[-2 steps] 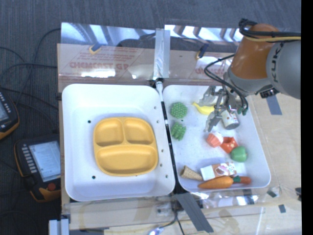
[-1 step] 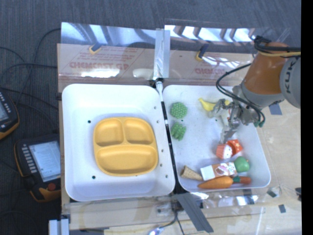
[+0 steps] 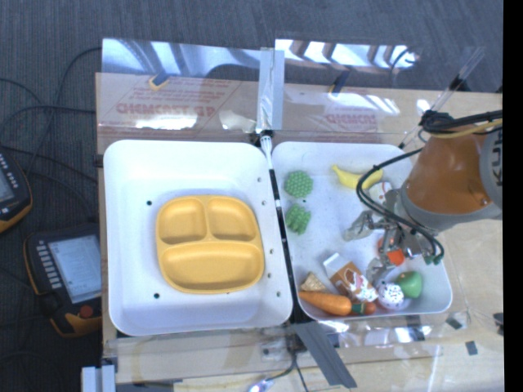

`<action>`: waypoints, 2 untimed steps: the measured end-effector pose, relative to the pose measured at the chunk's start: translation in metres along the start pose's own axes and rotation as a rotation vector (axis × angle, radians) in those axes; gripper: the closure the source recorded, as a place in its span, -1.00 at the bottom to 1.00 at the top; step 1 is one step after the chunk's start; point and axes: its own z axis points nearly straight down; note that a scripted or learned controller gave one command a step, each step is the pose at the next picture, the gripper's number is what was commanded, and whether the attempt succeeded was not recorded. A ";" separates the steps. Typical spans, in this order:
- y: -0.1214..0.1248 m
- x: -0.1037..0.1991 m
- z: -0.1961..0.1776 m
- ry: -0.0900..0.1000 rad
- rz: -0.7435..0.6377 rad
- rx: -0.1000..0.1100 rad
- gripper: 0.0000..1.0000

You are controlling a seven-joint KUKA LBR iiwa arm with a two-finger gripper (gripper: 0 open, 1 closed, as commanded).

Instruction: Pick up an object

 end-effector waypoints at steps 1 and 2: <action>0.064 0.023 -0.001 -0.008 0.028 0.000 -1.00; 0.068 -0.059 -0.010 0.006 -0.054 -0.003 -1.00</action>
